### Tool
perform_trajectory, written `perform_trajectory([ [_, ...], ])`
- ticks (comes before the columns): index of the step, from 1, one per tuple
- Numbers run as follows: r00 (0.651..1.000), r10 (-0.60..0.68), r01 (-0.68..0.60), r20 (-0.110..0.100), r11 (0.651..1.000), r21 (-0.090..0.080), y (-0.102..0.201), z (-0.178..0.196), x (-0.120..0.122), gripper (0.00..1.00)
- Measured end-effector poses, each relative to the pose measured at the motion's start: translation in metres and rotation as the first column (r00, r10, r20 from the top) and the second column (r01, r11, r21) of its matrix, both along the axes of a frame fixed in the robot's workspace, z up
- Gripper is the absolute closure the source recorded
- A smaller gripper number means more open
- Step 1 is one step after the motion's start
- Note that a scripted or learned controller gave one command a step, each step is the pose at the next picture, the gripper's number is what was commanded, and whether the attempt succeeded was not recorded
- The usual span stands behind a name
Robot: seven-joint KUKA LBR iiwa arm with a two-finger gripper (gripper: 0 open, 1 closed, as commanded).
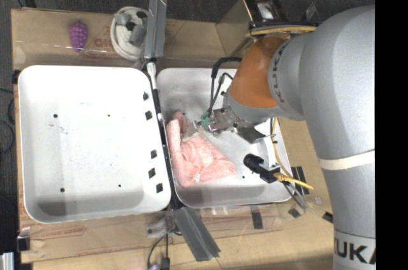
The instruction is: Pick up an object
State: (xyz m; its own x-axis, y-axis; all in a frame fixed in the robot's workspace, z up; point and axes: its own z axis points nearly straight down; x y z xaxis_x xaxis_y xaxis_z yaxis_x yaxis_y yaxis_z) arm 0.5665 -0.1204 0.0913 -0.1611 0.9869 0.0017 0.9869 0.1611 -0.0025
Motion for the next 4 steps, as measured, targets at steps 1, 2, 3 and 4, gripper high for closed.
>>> perform_trajectory([
  [1, 0.999, 0.032, -0.032, 0.001, 0.999, 0.0, -0.011, 0.001, -0.048, 0.0],
  [2, 1.0, -0.017, 0.017, 0.0, 1.0, -0.002, 0.022, 0.0, -0.02, 0.0],
  [3, 0.994, 0.11, -0.11, 0.003, 0.994, -0.001, 0.01, 0.0, -0.015, 0.0],
  [4, 0.991, 0.133, -0.133, -0.001, 0.991, 0.001, 0.002, -0.001, -0.062, 0.0],
])
